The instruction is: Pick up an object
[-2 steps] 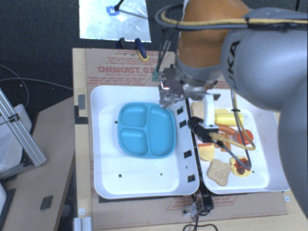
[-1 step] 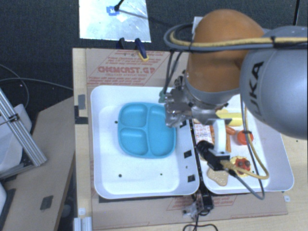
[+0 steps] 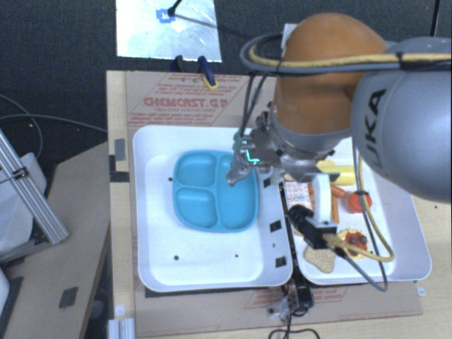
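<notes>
Hand (image 3: 237, 173): at the end of the grey arm, low over the left bin (image 3: 155, 260), above the right-hand rim of the blue plate (image 3: 212, 200). Whether it is open or closed cannot be told from this angle, and nothing is seen held in it.

Blue plate: the likely item to pick, judged by the hand's position.
- Location: lies flat in the middle of the left bin, the sole item there.
- Appearance: light blue and rounded, divided by raised ridges into three compartments, two smaller ones at left and a larger one at right.
- Handling: probably moulded plastic, so light, stiff and rather slick. It lies too broad and flat to span.
- Best hold: a pinch across the raised outer rim or one of the dividing ridges. Gripped at one edge, it is likely to tip or slide out.

Right bin (image 3: 417, 260): just beside the left bin, partly hidden by the arm. Contents are small and mixed:
- a yellow piece (image 3: 337, 168)
- an orange-red piece (image 3: 359, 202)
- a white stick (image 3: 323, 198)
- a printed packet (image 3: 296, 191)
- a tan biscuit-like piece (image 3: 321, 260)

Cardboard sheet (image 3: 191, 97): red-lettered, lying under both bins.
</notes>
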Controlling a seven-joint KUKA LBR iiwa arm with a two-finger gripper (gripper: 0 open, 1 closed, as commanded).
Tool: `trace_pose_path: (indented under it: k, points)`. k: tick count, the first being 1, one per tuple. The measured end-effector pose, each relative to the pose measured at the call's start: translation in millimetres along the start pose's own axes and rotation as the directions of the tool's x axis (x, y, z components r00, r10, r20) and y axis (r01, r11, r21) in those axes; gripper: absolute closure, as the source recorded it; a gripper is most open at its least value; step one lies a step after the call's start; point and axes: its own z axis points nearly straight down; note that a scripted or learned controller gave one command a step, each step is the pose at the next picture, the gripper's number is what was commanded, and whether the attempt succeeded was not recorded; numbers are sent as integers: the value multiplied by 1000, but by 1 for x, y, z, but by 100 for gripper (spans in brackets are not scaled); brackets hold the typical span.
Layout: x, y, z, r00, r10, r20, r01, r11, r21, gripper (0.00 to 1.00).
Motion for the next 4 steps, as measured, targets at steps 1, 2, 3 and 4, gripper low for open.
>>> trace_pose_path:
  k: [1,2,3,4]
  points:
    - [-50,-7,153,1000,12,5,-12,1000,16,0]
    - [-18,-15,246,1000,3,-4,-3,1000,4,0]
    - [31,38,246,1000,-1,2,1,1000,12,0]
    - [58,-18,245,1000,0,-1,0,1000,7,0]
